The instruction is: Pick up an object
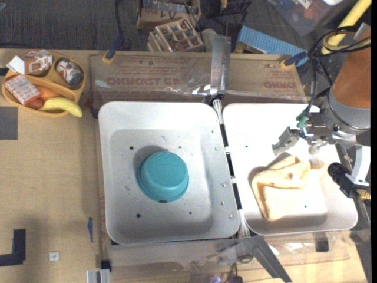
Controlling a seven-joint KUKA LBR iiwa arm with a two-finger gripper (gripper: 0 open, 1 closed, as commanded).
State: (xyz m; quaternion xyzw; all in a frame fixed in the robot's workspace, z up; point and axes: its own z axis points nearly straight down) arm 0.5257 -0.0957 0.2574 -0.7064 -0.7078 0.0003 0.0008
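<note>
Two white bins sit side by side across the middle of the frame, and the arm comes in from the right edge, grey with its orange band high at the upper right. Its pincer hangs over the upper part of the right bin, and the fingers look spread apart with nothing between them, one grey finger reaching toward the left, the other pale tip lower right near the cloth. Just below the pincer lies a tan, folded cloth, rumpled in the middle and lower left of that bin's floor, its upper edge very near the fingertips; whether they touch it I can't make out. Over in the left bin a teal bowl sits upside down, a little left of the bin's centre, well apart from the arm. A metal strip runs up from the seam between the bins, across brown cardboard along their far edge. At the upper left of the frame, on the wooden table, an orange tray holds toy food, with a yellow banana resting on its lower rim. Boxes and cables clutter the dark floor along the top.
</note>
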